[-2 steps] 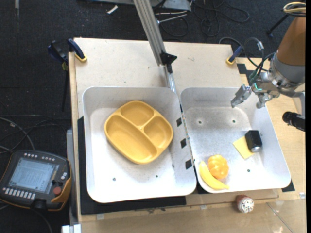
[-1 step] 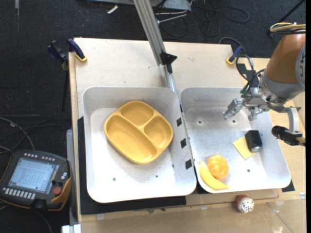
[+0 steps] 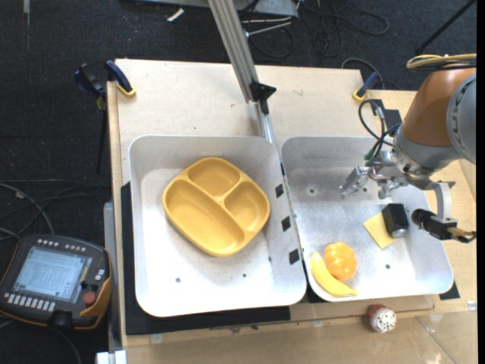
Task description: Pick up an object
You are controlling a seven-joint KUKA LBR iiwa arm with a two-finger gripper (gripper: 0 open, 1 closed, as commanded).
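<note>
My gripper [image 3: 358,183] hovers over the upper middle of the right bin [image 3: 432,275], its fingers apart with nothing between them. An orange fruit [image 3: 340,258] and a banana [image 3: 326,277] lie together at the bin's front left corner, well below the gripper. A flat yellow square piece [image 3: 375,230] lies to the gripper's lower right, partly covered by the robot's own hardware. A yellow divided plate [image 3: 217,204] sits in the middle of the left bin [image 3: 151,279].
A small speckled ball [image 3: 383,319] rests on the bench outside the right bin's front rim. A slanted metal pole [image 3: 236,44] rises from the wall between the bins. Blue and yellow clamps [image 3: 117,78] grip the bench's back corners.
</note>
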